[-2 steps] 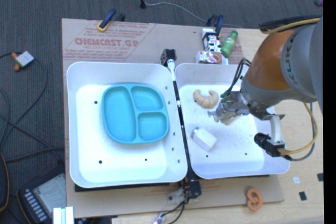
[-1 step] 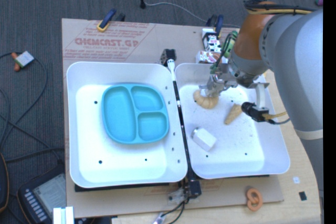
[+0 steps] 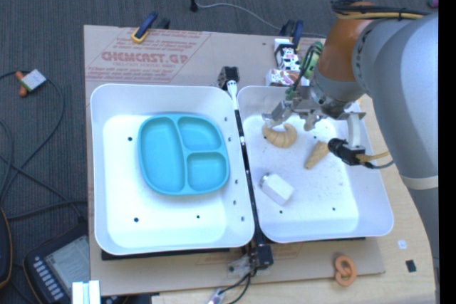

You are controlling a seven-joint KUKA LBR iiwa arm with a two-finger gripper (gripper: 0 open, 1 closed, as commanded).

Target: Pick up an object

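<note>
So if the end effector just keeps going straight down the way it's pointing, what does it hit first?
Most likely the croissant, lying in the right bin just below the end effector; depth is hard to judge from this slanted view.

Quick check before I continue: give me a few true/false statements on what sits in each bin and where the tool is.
1. The blue tray lies in the left bin. True.
2. The white block lies in the left bin. False: it is in the right bin.
3. The tool is over the right bin, beside the croissant. True.
4. The cone sits on the tray. False: it lies on the right bin's floor.
</note>
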